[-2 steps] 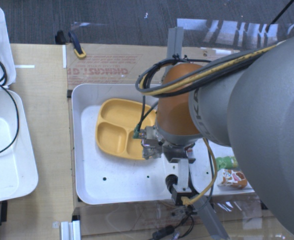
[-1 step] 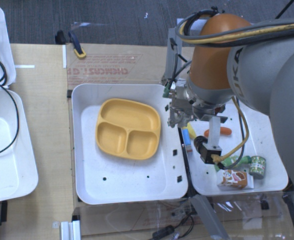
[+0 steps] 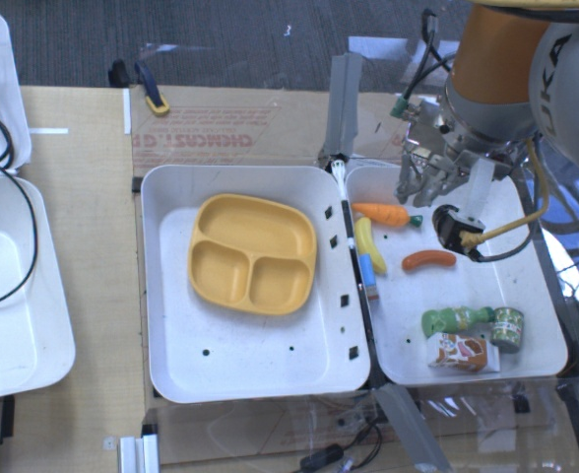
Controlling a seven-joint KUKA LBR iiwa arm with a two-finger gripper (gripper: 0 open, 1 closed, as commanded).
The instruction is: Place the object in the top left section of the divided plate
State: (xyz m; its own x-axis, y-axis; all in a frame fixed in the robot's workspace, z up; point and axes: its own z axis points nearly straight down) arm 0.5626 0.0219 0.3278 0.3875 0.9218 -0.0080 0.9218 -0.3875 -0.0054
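The divided plate point(image 3: 253, 254), yellow with 3 sections, is lying in the left bin point(image 3: 161, 294), slightly above that bin's middle. 1 long section is running along its upper side and 2 smaller ones are sitting below it; all 3 are showing bare yellow.

The candidate objects are all resting in the right bin point(image 3: 541, 363). A carrot point(image 3: 385, 215) is lying near the bin's upper left, with its green end pointing right. Just below it and to the left, a banana point(image 3: 368, 244) is sitting along the bin's left wall, with a blue marker point(image 3: 369, 277) lying just beside it. A small sausage point(image 3: 429, 260) is resting to the right of the banana, apart from it. At the lower right, a green bottle point(image 3: 457, 320) is lying on its side, a small can point(image 3: 507, 328) is sitting just beside it, and a printed carton point(image 3: 464, 352) is lying just beneath both.

The gripper point(image 3: 429, 187) is hanging over the upper part of the right bin, just above and to the right of the carrot, its fingers pointing down. Nothing is showing between the fingers; whether they are parted or closed cannot be told.
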